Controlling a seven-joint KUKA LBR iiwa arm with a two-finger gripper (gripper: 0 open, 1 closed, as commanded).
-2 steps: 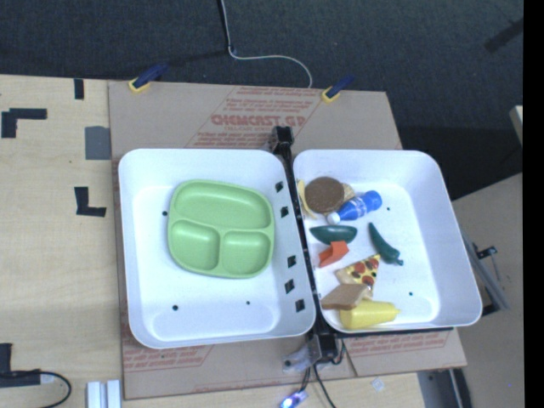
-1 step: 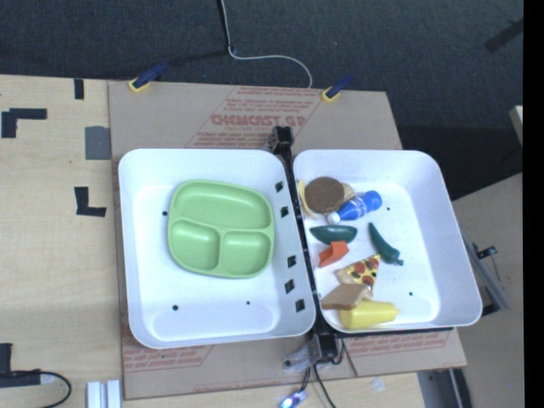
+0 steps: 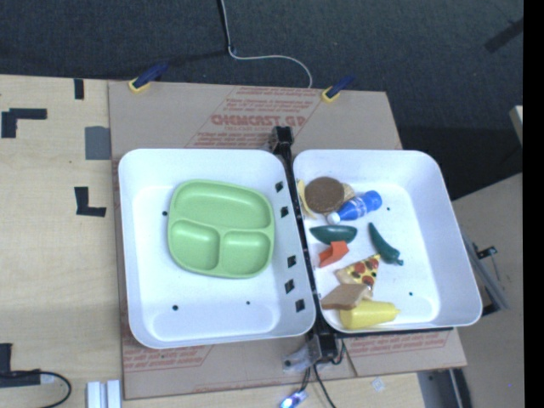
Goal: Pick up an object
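Two shallow white bins sit side by side — left bin (image 3: 144, 313) holds a green divided plastic plate (image 3: 221, 229), right bin (image 3: 433, 228) small toy foods (image 3: 353, 245); gripper state can't be told.

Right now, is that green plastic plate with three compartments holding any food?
Empty. The green three-compartment plate in the left white bin shows bare sections; the toy food pieces all lie in the right bin.

Looking down over the counter from here, I can't tell how the arm is posed. I can't tell how its wrist is turned or where the tool sits either. Nothing about the robot's stance can be read at this moment.
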